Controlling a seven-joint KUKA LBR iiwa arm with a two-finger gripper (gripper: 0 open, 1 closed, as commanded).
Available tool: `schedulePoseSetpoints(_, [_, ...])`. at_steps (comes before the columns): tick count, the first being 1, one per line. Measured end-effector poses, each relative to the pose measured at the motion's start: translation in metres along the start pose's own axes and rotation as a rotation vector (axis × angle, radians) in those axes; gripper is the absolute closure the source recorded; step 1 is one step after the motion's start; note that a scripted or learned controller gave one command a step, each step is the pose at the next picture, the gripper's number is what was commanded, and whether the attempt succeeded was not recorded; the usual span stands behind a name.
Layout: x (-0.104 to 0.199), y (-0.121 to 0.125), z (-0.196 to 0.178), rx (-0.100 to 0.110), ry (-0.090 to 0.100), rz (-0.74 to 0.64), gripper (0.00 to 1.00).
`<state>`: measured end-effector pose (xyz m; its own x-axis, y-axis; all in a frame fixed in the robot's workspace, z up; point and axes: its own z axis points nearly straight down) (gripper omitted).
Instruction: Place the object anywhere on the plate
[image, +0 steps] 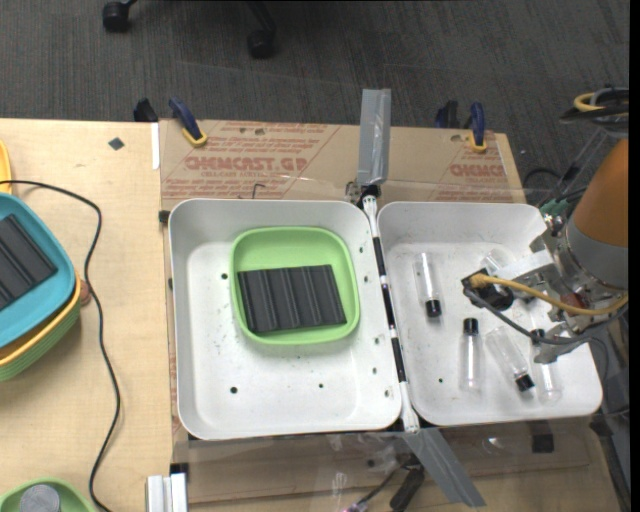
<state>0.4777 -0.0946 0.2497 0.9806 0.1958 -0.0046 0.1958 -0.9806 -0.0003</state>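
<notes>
- At the 3 o'clock edge of the view, the arm (600, 215) is cut off by the frame; only its orange band and grey wrist show.
- Below the wrist, the gripper (505, 300) sits over the right bin (440, 395), tangled with a yellow cable and dark brackets, so whether it is open or closed cannot be told, nor whether it has hold of anything.
- Clear tubes in the right bin are hard to make out against the white floor: one tube with a black cap (428, 285) lies toward 9 o'clock of the gripper, a second (469, 352) lies toward 7 o'clock of it, and two more (520, 365) lie at about 5 o'clock, partly under the brackets.
- How many tubes lie under the gripper cannot be counted.
- Toward 9 o'clock of the right bin, touching it along a shared edge, is the left bin (200, 380).
- Within the left bin, toward its 12 o'clock side, rests a green plate (245, 250) with a dark ribbed pad (293, 298) lying in it.
- None of the tubes is on the plate.
- At the 9 o'clock edge of the worktop (80, 150), a stack of blue and green trays (40, 300) is cut off, with a black cable (100, 340) running past it.
</notes>
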Motion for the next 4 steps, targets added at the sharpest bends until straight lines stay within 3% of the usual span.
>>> schedulePoseSetpoints(1, [-0.003,0.011,0.008,0.001,-0.002,0.001,0.0])
schedulePoseSetpoints(2, [0.006,-0.03,-0.002,0.0,0.0,-0.008,0.0])
schedulePoseSetpoints(3, [0.004,-0.023,0.008,0.001,-0.003,0.0,0.0])
schedulePoseSetpoints(4, [0.013,-0.067,0.029,0.0,-0.001,-0.005,0.0])
